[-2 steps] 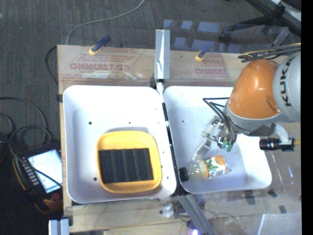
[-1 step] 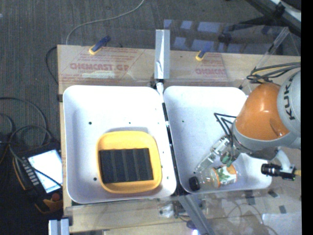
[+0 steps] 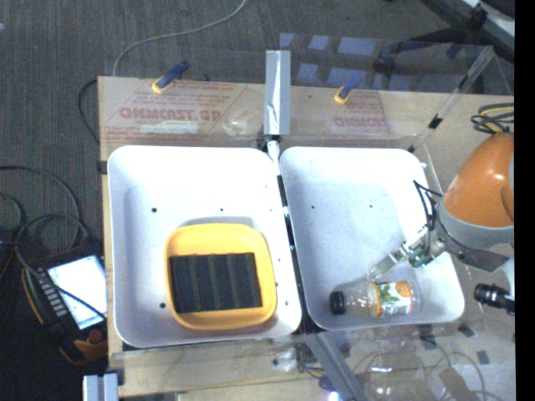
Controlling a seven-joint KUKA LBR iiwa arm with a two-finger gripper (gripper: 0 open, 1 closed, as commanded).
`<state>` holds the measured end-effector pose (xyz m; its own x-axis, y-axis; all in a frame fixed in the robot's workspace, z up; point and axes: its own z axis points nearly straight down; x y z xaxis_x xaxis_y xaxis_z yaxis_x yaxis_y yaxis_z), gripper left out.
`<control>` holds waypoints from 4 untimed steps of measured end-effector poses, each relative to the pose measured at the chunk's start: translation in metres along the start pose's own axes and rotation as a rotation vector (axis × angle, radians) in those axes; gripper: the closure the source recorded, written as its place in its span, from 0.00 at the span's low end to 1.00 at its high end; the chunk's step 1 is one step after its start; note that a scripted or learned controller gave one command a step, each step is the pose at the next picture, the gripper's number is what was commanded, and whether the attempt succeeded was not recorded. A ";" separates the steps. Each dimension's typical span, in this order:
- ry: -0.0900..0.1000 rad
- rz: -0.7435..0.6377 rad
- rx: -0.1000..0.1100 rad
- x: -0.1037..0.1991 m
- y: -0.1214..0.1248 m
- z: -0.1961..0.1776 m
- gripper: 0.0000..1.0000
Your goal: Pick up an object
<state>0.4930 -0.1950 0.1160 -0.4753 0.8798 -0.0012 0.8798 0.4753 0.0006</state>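
one bottle [image 3: 374,298] lies near the right bin's [image 3: 351,174] front edge; my pincer [image 3: 399,256] hovers just above it, grip unclear. next i must descend onto it.

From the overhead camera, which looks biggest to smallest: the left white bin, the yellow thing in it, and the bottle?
1. Left white bin, the largest.
2. Yellow container with a dark ribbed inset, lying inside that bin.
3. Clear bottle with a black cap, lying on its side in the right bin, the smallest.

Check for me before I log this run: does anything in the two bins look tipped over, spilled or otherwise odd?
Only the bottle in the right bin: it lies on its side near the front wall, cap pointing left. No spill shows. The yellow container sits flat in the left bin.
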 end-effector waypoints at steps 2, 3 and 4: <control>0.003 0.480 -0.003 -0.012 -0.014 0.020 0.00; 0.000 0.480 -0.002 -0.012 -0.014 0.011 1.00; 0.000 0.480 -0.002 -0.012 -0.014 0.011 0.00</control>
<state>0.4868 -0.2122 0.1052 -0.0156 0.9999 -0.0005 0.9999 0.0156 0.0031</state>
